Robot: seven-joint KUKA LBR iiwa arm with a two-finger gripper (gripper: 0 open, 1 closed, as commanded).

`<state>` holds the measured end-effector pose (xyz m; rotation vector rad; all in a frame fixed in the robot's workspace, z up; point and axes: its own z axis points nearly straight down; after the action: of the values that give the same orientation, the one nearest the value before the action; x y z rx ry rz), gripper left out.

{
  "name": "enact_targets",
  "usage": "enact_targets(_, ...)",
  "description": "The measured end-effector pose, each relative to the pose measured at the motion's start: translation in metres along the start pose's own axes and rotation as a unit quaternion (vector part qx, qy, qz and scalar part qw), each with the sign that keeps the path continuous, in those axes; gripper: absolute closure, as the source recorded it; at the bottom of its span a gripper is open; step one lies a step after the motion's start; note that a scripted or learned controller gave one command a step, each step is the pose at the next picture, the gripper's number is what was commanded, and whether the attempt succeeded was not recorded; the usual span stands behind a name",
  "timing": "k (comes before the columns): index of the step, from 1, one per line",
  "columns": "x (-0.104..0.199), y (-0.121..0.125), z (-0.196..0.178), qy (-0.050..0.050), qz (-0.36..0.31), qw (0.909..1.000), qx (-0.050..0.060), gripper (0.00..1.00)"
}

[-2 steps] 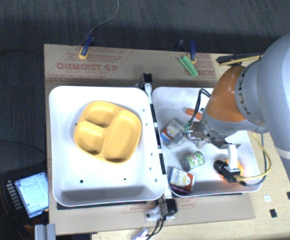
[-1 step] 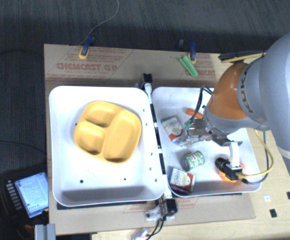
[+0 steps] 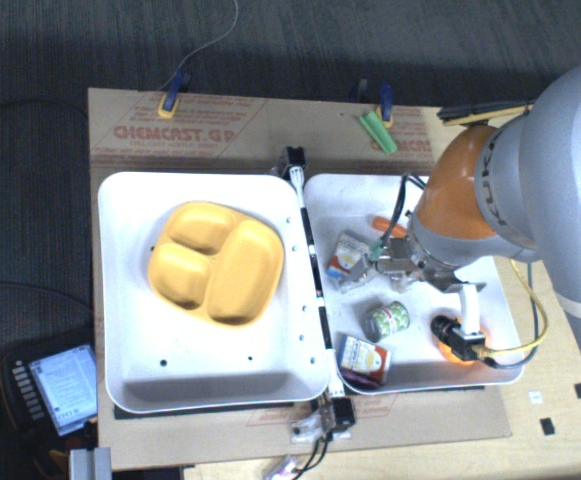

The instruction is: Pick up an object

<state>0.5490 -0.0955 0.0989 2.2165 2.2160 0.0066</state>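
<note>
My gripper (image 3: 388, 264) is low in the right bin (image 3: 490, 368), reaching in from the right under the orange wrist band. Just left of it lies a small crinkled packet (image 3: 347, 256) with a red and silver print, close to or touching the gripper's tip. A short can with a green label (image 3: 387, 319) stands just below the gripper, apart from it. A red and blue carton (image 3: 364, 358) lies at the bin's front edge. An orange piece (image 3: 386, 226) pokes out behind the gripper, partly hidden by the arm.
The left bin (image 3: 120, 268) holds a large yellow lumpy object (image 3: 215, 261) in its middle. A black divider (image 3: 308, 248) runs between the bins. A green clip (image 3: 378, 131) and a blue clip (image 3: 175, 90) sit on the board behind them.
</note>
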Motion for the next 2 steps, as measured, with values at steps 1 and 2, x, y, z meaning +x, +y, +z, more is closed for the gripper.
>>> enact_targets(1,-0.009,-0.06,0.009,-0.001,0.0,1.0,-0.004,0.0)
enact_targets(2,-0.01,-0.059,-0.001,-0.002,0.001,1.0,-0.005,1.0)
